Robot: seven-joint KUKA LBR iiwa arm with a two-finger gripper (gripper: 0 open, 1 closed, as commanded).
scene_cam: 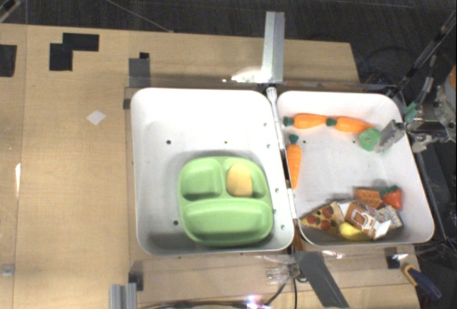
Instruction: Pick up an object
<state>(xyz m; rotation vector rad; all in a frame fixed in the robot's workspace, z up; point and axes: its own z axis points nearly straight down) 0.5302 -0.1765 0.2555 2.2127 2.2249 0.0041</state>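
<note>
Nearest in the right bin (pixel 421 190), a jumble of toy food (pixel 353 215) looks light and rigid but awkwardly heaped. Farther back, the long carrot (pixel 325 122) lies apart, best pinched across its slim middle; the gripper (pixel 393 135) hovers beside its leafy end, fingers' state unclear.

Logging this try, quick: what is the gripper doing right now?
Two-finger gripper: at the right white bin's far right edge, beside the green toy piece; open or closed cannot be told.

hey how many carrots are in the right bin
3. One carrot and a second lie end to end along the far wall; a third lies along the left wall. More could hide in the near-corner pile.
</note>
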